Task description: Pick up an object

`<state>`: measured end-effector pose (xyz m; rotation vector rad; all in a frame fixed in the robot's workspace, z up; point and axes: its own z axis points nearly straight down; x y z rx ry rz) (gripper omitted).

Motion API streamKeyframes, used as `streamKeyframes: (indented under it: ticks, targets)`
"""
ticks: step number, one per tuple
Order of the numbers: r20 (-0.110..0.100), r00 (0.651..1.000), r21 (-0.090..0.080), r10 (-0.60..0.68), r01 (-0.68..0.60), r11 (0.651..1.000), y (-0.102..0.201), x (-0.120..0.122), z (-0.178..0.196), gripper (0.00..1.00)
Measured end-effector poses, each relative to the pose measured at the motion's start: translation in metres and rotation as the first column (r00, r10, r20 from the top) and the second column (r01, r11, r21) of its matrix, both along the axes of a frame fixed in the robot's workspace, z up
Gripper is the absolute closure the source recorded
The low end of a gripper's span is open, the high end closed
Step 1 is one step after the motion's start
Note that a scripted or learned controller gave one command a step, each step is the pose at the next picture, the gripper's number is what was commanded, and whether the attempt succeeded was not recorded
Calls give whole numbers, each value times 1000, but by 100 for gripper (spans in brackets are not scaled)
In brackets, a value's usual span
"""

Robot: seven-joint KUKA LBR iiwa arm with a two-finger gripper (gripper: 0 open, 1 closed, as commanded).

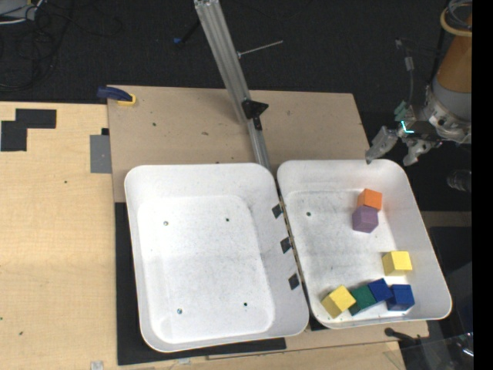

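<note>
**Camera view: claw hangs open above the far corner of the right bin, nothing picked yet**

The claw [392,145] sits just past the far right corner of the right bin [327,177], its two fingers spread apart with nothing between them. Nearest to it inside that bin is the orange block [370,199], with the purple block [365,220] touching its near side. Nearer the camera, by the bin's right wall, lies a yellow block [397,262]. Crowded along the bin's near edge are a second yellow block [337,300], a green block [360,297] and two blue blocks [390,293].

The lone yellow block by the right wall looks the safest target, having free space all round. The fingers should straddle two opposite flat faces, come down square, and close only once low.
</note>
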<state>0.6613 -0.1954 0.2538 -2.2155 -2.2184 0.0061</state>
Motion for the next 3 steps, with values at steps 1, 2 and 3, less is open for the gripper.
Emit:
streamKeyframes:
  ticks: [1,2,3]
  targets:
    - [4,1000,-1,3,-3,1000,1,1,3,0]
    - [-1,1000,0,4,-4,1000,7,-4,-60,0]
    - [0,1000,0,5,-5,1000,8,5,-112,0]
